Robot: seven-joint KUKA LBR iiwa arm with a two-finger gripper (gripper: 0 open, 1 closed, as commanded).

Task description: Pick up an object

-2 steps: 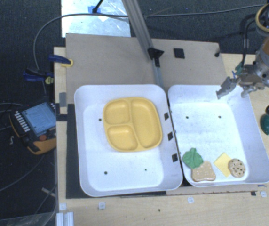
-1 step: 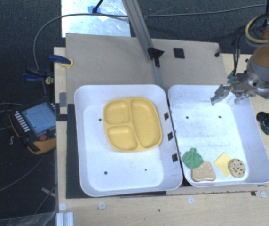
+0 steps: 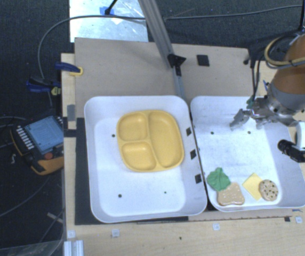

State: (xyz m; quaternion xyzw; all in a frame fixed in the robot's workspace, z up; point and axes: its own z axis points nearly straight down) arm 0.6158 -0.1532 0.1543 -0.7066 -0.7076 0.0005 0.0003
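Bench, 2 bins, left [image 3: 102, 196] holding yellow tray [image 3: 150, 141], end effector [image 3: 240, 119] open, empty.

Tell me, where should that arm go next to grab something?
Probably down toward the near edge of the right bin: the gripper hovers over bare floor near its far end, while the green leaf, toast, cheese and cookie cluster there.

Divided plate [image 3: 150, 141] in left bin [image 3: 102, 196]
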